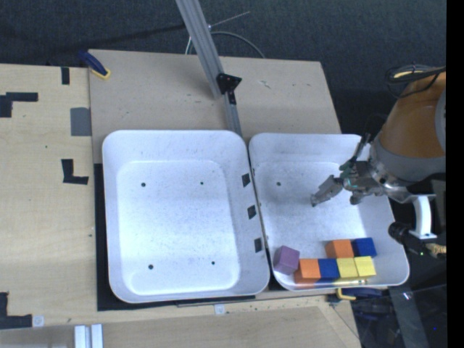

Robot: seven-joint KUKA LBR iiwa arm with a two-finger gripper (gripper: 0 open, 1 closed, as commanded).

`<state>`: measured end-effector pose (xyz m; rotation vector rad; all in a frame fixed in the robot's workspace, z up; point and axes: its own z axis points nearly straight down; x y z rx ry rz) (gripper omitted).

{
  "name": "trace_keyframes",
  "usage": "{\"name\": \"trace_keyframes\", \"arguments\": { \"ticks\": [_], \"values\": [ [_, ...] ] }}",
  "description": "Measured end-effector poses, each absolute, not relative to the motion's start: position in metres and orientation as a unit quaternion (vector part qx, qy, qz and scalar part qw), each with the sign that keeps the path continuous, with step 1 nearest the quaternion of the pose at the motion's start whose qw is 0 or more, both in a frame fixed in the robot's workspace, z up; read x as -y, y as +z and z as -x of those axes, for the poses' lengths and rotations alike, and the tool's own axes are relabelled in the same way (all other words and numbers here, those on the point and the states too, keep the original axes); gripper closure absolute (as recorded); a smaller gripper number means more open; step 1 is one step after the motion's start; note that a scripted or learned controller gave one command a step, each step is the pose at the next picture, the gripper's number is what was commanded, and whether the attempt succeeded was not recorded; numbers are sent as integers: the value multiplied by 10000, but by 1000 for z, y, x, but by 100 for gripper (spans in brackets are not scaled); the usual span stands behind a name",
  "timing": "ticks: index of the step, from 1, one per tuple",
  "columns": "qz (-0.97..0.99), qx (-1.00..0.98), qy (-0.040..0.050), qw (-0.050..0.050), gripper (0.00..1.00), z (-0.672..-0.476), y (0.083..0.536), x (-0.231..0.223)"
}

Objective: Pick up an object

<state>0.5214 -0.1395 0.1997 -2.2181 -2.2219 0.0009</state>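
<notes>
Small cubes (341,261) — purple, orange, blue, yellow — line the right bin (304,151); gripper (330,191) spread unclear.

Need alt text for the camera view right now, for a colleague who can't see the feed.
The grey arm's pincer hovers over the middle of the right shallow white bin, apart from a cluster of small coloured blocks and a purple block along the bin's near edge. The left shallow white bin sits alongside.
</notes>
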Motion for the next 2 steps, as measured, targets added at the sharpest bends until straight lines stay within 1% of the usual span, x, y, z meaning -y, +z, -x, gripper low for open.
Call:
{"name": "trace_keyframes", "arguments": {
  "ticks": [1,2],
  "values": [
    [7064,7078,19,24,0,-534,152,127],
    [7073,7069,14,14,0,-523,89,124]
  ]
}}
